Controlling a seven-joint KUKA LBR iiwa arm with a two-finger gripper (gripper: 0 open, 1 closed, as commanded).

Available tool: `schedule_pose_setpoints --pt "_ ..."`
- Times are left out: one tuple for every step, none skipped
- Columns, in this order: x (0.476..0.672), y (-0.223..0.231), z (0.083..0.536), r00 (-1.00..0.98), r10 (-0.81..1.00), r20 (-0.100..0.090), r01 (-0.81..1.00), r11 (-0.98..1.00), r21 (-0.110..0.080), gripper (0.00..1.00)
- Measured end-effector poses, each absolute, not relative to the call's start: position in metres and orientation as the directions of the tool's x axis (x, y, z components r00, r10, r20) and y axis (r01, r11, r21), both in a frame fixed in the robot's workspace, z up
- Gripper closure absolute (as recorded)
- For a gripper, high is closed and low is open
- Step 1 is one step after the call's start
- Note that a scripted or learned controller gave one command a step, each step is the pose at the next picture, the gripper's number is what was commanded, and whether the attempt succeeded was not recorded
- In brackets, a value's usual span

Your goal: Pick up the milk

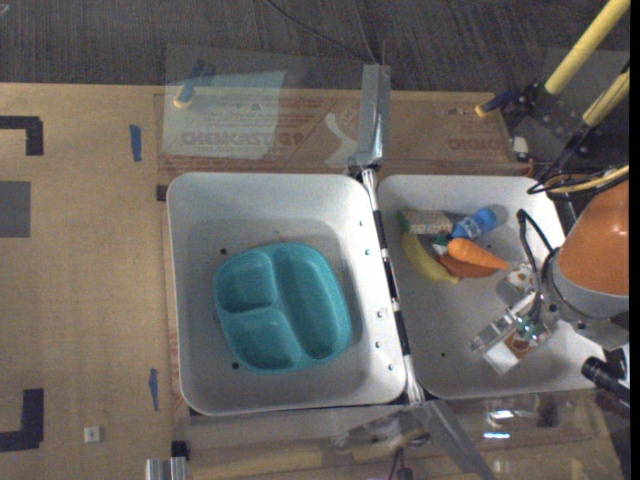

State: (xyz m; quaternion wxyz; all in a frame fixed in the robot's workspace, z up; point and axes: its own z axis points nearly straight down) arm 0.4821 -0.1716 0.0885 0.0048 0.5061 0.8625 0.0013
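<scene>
My gripper (514, 328) hangs low in the right bin (450, 368), near its front right corner, under the grey and orange arm (598, 253). Right beneath it lies a small white boxy thing (498, 356), which looks like the milk carton; most of it is hidden by the gripper. A bit of brown (521, 345) shows beside it. I cannot make out whether the gripper touches the carton.
At the back of the right bin lie a banana (425, 258), a carrot (475, 256), a blue bottle (474, 223) and a greenish packet (425, 220). The left bin (200, 218) holds a teal divided plate (283, 308). Cables run beside the arm.
</scene>
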Motion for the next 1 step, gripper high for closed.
schedule_pose_setpoints --pt "0.4973 -0.2111 0.0879 -0.323 0.946 -0.004 0.946 0.323 0.008 0.00"
